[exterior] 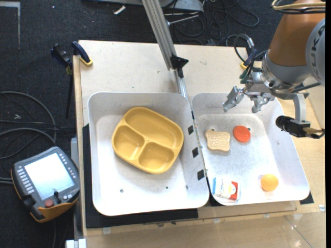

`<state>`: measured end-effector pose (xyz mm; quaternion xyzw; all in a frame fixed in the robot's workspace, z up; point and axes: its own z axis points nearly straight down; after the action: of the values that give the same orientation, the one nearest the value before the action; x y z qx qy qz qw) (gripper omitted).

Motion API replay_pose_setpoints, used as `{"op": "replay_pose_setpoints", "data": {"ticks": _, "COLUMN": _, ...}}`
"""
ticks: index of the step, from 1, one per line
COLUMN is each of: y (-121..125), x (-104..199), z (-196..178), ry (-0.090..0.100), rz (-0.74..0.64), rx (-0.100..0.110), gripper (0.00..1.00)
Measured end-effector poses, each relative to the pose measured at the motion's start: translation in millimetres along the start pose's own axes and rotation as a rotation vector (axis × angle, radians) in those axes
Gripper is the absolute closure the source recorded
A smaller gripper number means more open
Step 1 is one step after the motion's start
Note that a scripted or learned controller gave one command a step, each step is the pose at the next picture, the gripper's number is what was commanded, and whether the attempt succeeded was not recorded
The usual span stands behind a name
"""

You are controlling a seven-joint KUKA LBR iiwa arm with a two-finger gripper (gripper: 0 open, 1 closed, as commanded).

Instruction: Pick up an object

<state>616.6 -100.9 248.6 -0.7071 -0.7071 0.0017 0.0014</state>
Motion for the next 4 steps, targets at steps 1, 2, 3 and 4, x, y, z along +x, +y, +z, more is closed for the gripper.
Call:
{"op": "replay_pose_setpoints", "data": {"ticks": 1, "y": 2, "x": -3, "z": 44, "ry": 0.000, "rz": 0.001, "rx": -0.001, "gripper": 0.00}}
{"op": "replay_pose_setpoints", "data": {"ticks": 2, "y": -2, "x": -10, "z": 91, "ry": 0.000, "rz": 0.001, "rx": 0.001, "gripper": 0.00}}
{"op": "replay_pose_setpoints", "data": {"ticks": 3, "y": 0, "x": -10, "z": 77, "ry": 0.000, "rz": 0.000, "rx": -0.006, "gripper": 1.00}}
{"op": "replay_pose_setpoints", "data": {"ticks": 4, "y": -1, "x": -9, "z": 34, "ry": 0.000, "rz": -0.002, "rx": -0.010, "gripper": 1.00}}
